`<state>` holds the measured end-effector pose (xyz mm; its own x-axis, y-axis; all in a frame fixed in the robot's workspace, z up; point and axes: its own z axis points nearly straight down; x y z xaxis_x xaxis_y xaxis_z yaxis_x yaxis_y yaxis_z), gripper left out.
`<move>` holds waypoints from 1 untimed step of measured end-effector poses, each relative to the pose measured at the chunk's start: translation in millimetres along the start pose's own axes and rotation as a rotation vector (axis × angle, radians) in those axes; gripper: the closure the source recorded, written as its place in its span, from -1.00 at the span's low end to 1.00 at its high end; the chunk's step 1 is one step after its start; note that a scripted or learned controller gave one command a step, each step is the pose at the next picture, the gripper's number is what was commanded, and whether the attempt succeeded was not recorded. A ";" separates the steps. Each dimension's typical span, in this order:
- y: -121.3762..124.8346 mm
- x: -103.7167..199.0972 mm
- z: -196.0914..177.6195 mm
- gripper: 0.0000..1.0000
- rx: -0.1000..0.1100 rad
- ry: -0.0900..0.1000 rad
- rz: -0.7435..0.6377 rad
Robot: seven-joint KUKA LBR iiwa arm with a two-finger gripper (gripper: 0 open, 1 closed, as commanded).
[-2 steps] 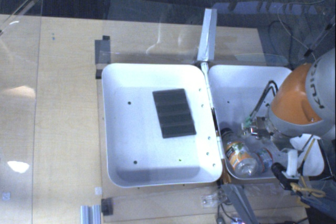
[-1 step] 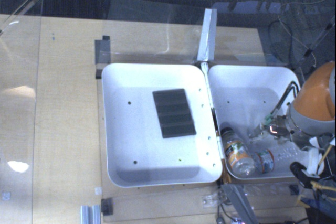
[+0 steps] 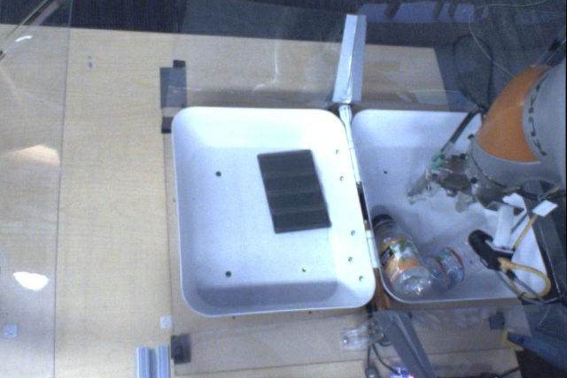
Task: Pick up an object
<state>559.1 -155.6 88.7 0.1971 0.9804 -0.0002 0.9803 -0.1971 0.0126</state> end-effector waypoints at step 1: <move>27.6 -26.9 -27.6 -1.00 0.006 0.001 -0.274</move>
<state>580.6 -187.3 116.6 -0.0760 0.9971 -0.0021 0.9971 0.0760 0.0065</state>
